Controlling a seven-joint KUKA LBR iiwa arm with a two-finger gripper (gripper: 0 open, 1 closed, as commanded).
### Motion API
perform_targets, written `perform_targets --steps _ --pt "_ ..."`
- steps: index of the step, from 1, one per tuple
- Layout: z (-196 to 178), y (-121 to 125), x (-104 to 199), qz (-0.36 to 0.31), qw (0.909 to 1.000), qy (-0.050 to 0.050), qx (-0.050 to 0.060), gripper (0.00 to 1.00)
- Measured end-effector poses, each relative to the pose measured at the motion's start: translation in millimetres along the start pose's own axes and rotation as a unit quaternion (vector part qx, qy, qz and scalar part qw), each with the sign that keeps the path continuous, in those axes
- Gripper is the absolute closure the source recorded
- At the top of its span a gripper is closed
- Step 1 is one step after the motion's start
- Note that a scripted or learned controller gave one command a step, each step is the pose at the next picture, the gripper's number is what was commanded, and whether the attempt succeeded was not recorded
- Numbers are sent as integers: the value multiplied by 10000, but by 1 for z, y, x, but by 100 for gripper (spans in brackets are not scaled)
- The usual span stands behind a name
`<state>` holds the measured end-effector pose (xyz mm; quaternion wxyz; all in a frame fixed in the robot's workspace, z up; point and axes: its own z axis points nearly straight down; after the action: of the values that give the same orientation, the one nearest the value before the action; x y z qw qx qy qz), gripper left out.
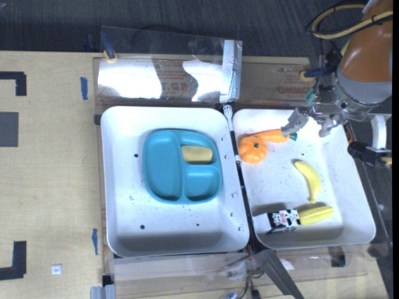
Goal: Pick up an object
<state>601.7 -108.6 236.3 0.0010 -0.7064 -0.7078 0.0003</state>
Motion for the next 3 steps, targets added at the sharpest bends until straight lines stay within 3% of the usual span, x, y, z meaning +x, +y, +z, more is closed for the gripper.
perform_targets --steps 1,2,3 --pt "149 -26 -64 -1113 9938 -19 -34 0" --pt "150 -33 -51 -382 9993 -2 -17 0" --pt "137 -30 -51 -378 9993 -12 -53 100"
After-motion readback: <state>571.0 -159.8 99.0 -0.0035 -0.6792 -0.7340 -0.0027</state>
